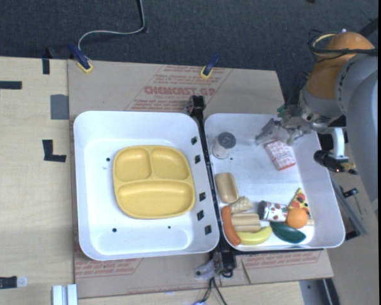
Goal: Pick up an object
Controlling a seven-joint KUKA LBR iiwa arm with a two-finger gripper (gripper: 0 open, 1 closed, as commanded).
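My gripper hangs over the far right part of the right bin, reaching in from the right. Its two grey fingers are spread apart, open, with nothing between them. Just in front of the fingertips a red and white packet lies flat on the bin floor. A small grey round lid sits at the bin's far left. Along the near side lie a bread roll, a hot dog, a carrot, a banana, a small bottle, an orange, a pizza slice and a green vegetable.
The left bin holds a yellow divided plate. A black divider runs between the bins. Bare white floor lies in the middle of the right bin. Blue and yellow clamps hold the cardboard at the back.
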